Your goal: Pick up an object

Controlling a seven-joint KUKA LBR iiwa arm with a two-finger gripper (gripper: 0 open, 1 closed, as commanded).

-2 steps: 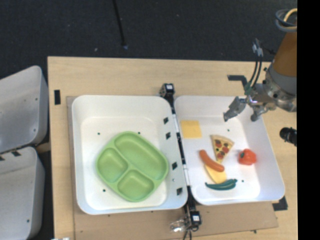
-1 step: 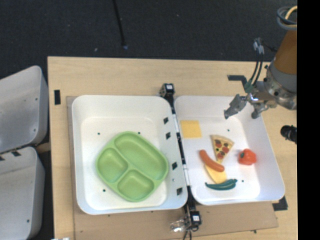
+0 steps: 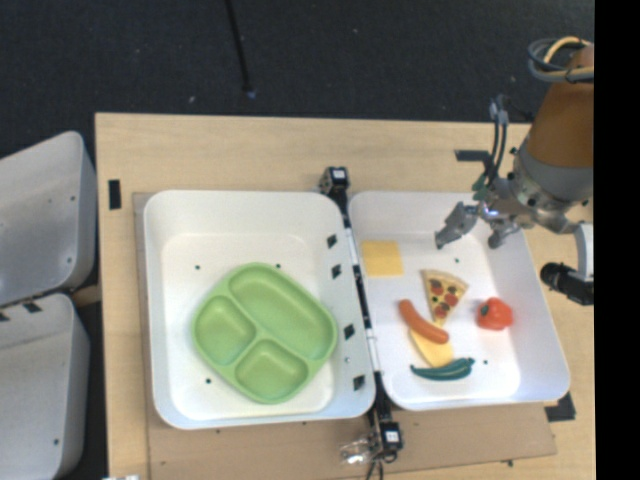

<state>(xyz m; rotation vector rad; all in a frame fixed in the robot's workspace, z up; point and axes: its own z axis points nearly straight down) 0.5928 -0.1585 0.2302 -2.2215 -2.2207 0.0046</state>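
Right bin, contents: one yellow cheese square at the far left of the floor; one pizza slice near the middle; one sausage just left of the slice, its near end touching a yellow cheese wedge; one green pepper nearest the front wall, touching the wedge; one red tomato to the right, apart from the rest.

Left bin: one green divided plate, three compartments, nothing in them.

Gripper: hangs over the far part of the right bin, fingers spread wide, nothing between them. It sits above bare floor, between the cheese square and the slice but beyond both.

Handling note, as judgement: no grasp is started. The tomato and the cheese square stand clear of neighbours, so either suits a clean pick; the flat square offers little to pinch. The sausage, wedge and pepper crowd each other, and fingers lowered there would likely nudge a neighbour. Centre over the chosen item before descending.
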